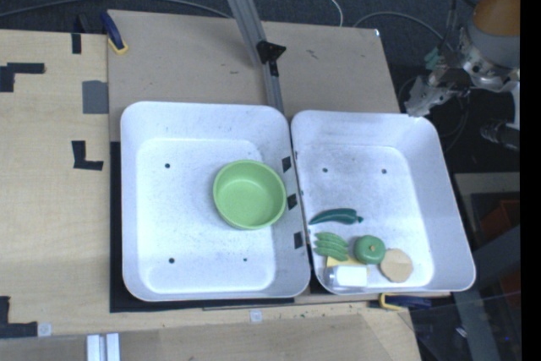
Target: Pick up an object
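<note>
Green bowl (pixel 248 194) in left bin (pixel 144 139), well apart from claw (pixel 420 101).
I cannot tell the claw's state; it sits beyond the right bin's (pixel 439 173) far corner.

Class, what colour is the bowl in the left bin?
Light green: the bowl, seen best in the camera view.

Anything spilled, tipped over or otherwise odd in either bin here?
Nothing stands out. The green bowl sits upright in the left bin. The small items, including a dark green pepper and a tan disc, cluster in the right bin's near corner. The gripper is outside the bins.
</note>
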You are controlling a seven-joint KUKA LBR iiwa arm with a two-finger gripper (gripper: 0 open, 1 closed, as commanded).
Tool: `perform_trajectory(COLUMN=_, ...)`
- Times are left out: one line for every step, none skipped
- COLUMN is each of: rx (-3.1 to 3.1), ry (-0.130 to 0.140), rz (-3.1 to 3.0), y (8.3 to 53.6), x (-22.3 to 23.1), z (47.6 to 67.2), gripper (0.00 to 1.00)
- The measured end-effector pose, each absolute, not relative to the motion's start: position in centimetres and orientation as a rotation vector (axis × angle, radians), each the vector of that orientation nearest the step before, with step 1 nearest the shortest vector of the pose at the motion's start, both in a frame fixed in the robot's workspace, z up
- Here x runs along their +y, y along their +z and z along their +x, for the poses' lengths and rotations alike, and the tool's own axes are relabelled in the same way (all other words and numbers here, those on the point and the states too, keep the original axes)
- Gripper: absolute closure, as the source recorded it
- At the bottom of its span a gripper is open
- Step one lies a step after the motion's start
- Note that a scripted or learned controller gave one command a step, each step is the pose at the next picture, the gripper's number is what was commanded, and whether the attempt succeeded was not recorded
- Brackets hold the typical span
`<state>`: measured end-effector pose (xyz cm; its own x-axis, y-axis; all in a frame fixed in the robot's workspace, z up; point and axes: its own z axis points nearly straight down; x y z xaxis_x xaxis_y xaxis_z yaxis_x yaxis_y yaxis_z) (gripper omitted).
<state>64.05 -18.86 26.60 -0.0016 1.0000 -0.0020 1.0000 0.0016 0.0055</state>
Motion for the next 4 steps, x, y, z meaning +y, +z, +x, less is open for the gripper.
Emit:
perform_trajectory(rx=2.228, ry=0.002, rz=2.215, y=27.0, x=-13.8, z=65.0, gripper=1.00)
perform_trajectory(rx=2.229, ry=0.001, rz=2.215, y=27.1, x=-8.5, z=66.1, gripper=1.00)
perform_trajectory(rx=2.229, ry=0.001, rz=2.215, y=27.2, x=-3.6, z=66.5, gripper=1.00)
perform_trajectory(rx=2.230, ry=-0.001, rz=2.216, y=27.1, x=1.8, z=66.2, gripper=1.00)
